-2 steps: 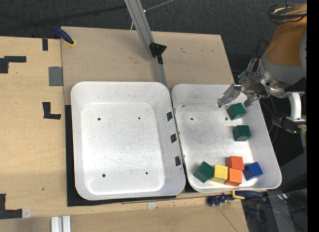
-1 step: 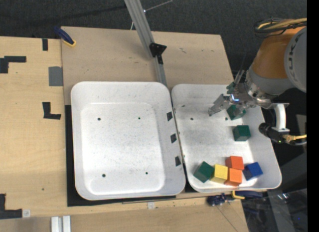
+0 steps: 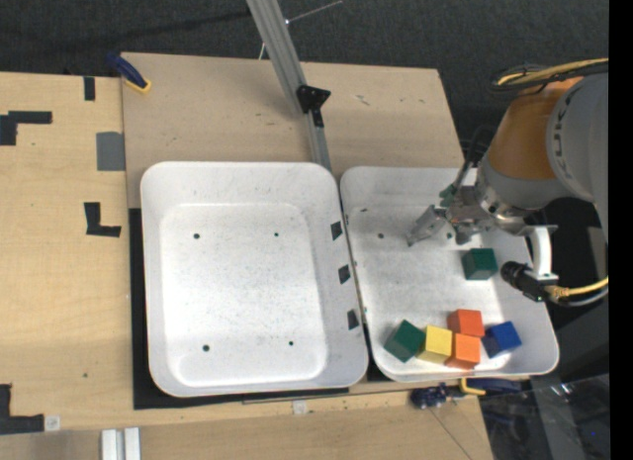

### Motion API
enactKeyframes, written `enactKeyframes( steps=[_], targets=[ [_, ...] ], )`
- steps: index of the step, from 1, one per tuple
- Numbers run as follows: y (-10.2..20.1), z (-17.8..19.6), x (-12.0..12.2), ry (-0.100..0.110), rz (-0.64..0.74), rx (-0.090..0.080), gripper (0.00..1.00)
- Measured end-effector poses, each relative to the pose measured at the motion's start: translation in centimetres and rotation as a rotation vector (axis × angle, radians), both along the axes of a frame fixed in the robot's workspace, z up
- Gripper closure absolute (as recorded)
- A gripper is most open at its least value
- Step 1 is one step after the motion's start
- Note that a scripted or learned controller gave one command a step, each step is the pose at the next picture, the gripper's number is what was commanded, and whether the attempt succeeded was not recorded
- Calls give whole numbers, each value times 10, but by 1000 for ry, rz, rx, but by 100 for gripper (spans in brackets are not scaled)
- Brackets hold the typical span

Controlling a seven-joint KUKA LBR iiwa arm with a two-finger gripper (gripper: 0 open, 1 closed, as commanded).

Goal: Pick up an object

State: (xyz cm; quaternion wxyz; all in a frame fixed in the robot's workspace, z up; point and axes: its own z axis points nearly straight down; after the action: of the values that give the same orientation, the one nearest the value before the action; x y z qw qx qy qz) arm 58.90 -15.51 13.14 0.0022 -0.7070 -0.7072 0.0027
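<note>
The light is bright and even, and it seems to come from above. My two white bins point(image 3: 247, 176) shine pale, but no spot is too bright to see. The bench point(image 3: 59, 240) looks warm and clear. The floor point(image 3: 415, 13) behind it is dark. Shadows are soft and small, just thin dark lines under the bin rims. My tool point(image 3: 435, 223) looks a bit fuzzy. The whole picture is a little grainy, and small things look soft.

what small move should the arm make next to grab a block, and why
Probably shift the gripper toward the lone dark green block and lower over it. That block sits apart in the right bin, close by, while the other blocks crowd together at the near edge.
</note>
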Motion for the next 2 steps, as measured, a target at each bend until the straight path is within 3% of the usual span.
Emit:
enactKeyframes(
  steps=[1, 2],
  targets=[
    [2, 13, 2, -5, 3, 2, 100],
    [-3, 57, 4, -10, 1, 0, 100]
  ],
)
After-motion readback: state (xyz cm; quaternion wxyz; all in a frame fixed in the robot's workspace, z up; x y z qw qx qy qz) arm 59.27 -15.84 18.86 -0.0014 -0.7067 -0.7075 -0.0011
